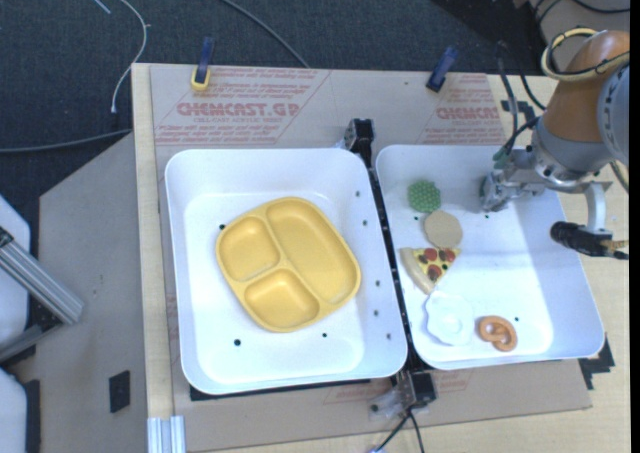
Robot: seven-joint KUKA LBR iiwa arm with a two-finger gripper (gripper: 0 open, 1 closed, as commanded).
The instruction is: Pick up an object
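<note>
A: Where is the end effector [493, 191] seen?

B: It is seen over the upper part of the right bin [560, 331], above the bin's white floor. Whether it is spread or pressed together cannot be told, and nothing is seen pinched in it.

A: What is laid in that bin?

B: A green round piece [424, 195] is found near the top left, with a tan disc [442, 230] just below it. A pizza slice [429, 264] is placed below the disc, then a white fried egg [445, 321], and a pretzel [497, 332] just beside the egg. All are set apart from the end effector.

A: And the left bin [190, 241]?

B: A yellow divided plate [287, 263] is held in it, tilted diagonally. Both bins are carried by the table [260, 106].
</note>
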